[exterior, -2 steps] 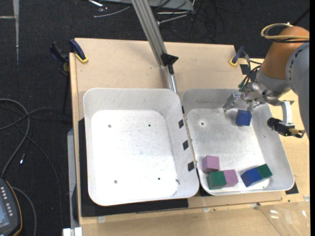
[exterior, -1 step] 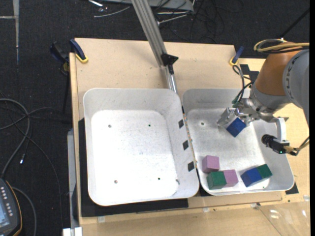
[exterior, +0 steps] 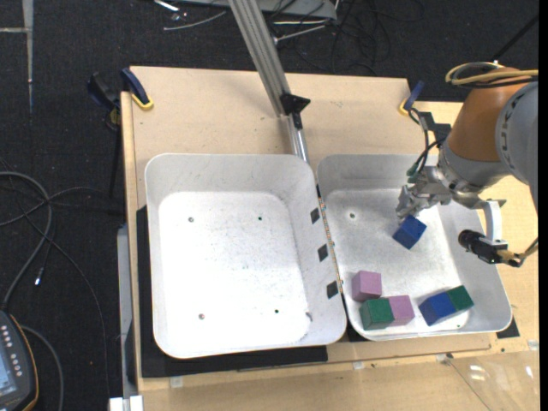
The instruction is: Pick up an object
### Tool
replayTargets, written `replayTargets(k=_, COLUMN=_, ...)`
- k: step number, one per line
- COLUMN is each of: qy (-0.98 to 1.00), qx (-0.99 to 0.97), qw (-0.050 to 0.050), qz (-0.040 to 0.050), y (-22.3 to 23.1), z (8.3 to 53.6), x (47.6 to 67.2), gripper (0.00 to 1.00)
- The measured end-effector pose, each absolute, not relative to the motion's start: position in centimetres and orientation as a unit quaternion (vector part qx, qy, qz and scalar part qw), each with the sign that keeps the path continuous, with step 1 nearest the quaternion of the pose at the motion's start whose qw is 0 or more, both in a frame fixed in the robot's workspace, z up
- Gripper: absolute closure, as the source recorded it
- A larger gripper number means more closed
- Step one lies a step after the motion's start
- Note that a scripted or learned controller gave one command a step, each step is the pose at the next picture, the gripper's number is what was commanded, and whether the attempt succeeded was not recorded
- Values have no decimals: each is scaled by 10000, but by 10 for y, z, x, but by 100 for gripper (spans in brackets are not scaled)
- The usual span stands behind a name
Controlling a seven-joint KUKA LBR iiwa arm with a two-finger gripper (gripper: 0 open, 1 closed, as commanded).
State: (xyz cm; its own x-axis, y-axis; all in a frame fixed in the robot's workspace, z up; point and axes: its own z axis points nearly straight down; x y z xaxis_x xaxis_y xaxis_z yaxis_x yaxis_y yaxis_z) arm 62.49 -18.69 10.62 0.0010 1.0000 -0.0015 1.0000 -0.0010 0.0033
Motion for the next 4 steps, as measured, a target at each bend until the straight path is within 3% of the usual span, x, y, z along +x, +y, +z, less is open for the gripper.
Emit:
replayTargets(k=1, qy=7067, qx=7076, qw=14, qz=6, y=-187, z=106, x=625, gripper=0)
replayTargets(k=2, qy=7089, qx=7053, qw=35, qz=14, y=-131, z=98, x=592, gripper=0)
replayTargets(k=3, qy=7059, qx=7083, qw=-11, qz=-12, y=-150, z=95, x=543, gripper=0)
replayTargets(k=4, qy=7067, qx=7075, qw=7, qz=4, y=-148, z=105, x=546, gripper=100)
